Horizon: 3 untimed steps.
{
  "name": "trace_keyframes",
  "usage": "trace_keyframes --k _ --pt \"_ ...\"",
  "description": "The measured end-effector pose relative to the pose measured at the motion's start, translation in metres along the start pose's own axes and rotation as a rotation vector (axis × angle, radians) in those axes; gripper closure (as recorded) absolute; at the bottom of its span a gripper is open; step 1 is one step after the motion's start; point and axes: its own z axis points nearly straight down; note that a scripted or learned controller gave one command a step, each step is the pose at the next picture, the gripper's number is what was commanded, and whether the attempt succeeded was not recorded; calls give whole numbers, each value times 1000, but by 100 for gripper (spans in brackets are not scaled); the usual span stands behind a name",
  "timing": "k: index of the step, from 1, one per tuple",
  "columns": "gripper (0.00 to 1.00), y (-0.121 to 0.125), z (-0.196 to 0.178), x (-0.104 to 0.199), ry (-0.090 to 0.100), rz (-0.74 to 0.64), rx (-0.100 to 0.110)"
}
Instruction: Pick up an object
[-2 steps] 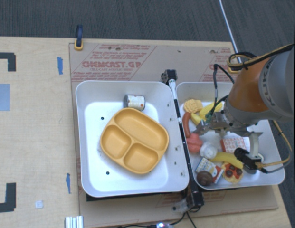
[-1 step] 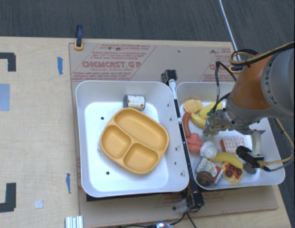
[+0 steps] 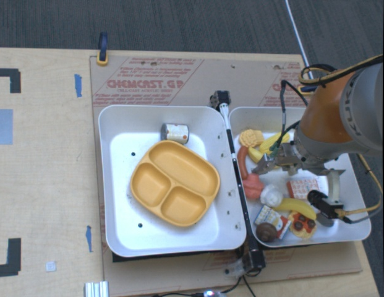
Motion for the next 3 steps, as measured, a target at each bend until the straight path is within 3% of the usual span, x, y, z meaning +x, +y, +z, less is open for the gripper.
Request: trace_keyframes --k 1,2,3 --pt "0 -39 11 4 0 0 2" --pt "0 -13 11 4 -1 0 2" --pt "0 -41 11 4 0 0 1"
